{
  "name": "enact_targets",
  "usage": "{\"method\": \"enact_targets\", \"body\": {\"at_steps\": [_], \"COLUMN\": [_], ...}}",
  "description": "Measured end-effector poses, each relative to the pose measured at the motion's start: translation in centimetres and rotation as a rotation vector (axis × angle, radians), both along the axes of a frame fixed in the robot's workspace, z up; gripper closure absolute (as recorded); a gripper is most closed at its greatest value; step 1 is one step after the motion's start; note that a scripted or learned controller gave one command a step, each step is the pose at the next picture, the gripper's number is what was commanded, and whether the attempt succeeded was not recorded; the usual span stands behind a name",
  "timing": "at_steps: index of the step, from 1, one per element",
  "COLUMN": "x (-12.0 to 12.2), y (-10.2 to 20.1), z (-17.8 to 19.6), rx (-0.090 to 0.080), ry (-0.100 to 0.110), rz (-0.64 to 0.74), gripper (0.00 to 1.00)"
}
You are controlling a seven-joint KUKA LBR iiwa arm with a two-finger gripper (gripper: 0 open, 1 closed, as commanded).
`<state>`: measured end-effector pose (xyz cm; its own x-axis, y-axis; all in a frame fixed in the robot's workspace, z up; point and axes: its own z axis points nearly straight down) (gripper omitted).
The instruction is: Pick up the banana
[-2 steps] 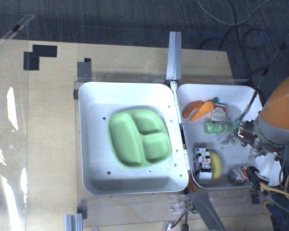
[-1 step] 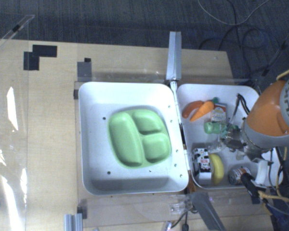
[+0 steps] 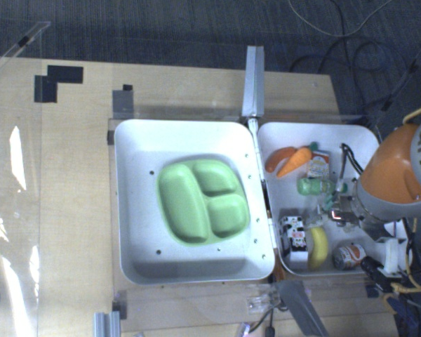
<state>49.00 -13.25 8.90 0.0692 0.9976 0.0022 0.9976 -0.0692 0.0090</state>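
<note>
Arm over the right bin; banana lying at that bin's near edge.

Nearest the camera, the banana (image 3: 318, 247) lies on the floor of the right bin (image 3: 368, 133), close to the near wall, between a small black-and-white box (image 3: 292, 234) on its left and a round can (image 3: 348, 256) on its right. Just beyond it the gripper (image 3: 340, 213) hangs above the bin floor, apart from the banana; finger spacing cannot be told. Farther back lie a green bottle (image 3: 314, 185) and a carrot (image 3: 292, 160) near the far wall. The left bin (image 3: 137, 258) holds a green divided tray (image 3: 203, 200).
</note>
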Motion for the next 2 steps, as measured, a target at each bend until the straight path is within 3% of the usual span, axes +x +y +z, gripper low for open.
{"method": "enact_targets", "body": {"at_steps": [1,2], "x": [0.4,0.6], "y": [0.0,0.1], "z": [1.2,2.3], "rx": [-0.002,-0.002], "ry": [-0.010,-0.016], "rz": [0.001,0.003], "gripper": [1.00,1.00]}}
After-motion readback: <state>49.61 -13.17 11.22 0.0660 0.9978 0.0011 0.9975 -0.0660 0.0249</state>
